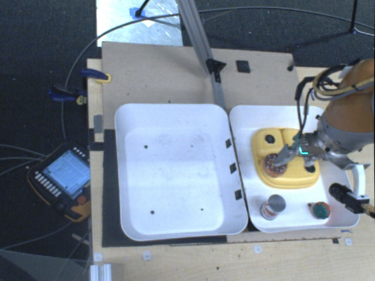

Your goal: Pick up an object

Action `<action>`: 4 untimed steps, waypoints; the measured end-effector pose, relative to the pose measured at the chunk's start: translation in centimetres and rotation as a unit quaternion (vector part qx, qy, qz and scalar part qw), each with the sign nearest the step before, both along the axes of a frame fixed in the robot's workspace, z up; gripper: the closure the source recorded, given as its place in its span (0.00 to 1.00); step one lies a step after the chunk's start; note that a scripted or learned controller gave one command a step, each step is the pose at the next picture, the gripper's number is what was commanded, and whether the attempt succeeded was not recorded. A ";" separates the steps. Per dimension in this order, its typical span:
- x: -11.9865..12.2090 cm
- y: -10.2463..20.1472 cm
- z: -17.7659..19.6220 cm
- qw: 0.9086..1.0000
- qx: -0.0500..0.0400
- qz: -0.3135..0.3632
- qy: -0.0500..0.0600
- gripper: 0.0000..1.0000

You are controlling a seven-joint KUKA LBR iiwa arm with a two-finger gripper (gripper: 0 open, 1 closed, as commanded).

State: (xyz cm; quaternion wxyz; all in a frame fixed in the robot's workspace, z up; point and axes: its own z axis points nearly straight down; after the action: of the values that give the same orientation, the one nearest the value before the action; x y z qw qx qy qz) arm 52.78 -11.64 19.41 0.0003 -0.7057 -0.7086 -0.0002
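Right now your claw [280, 158] sits low over the yellow toy [285, 174] in the right bin [249, 157], its finger spread impossible to tell, with a small can [272, 206] and green ball [320, 210] lying nearby.

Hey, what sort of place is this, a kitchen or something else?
Probably a robotics lab: a robot arm reaches over two white bins on a cardboard-topped bench, with a teach pendant lying beside it.

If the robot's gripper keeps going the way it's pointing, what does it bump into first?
Probably the small round brownish thing lying on the yellow toy. The gripper points down and left right at it, though from above the gap is hard to judge.
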 end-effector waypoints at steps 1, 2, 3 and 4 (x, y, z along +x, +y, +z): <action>0.0 0.0 0.1 1.000 0.000 0.000 -0.001 0.00; 0.3 -0.6 -4.4 1.000 0.000 -0.001 0.001 0.00; 1.8 -0.6 -8.6 1.000 0.000 0.000 -0.006 0.00; 2.3 -0.3 -8.6 1.000 0.001 0.001 -0.012 0.00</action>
State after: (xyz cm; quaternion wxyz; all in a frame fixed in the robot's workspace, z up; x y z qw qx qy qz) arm 55.08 -11.98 10.81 -0.0078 -0.7046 -0.7095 -0.0093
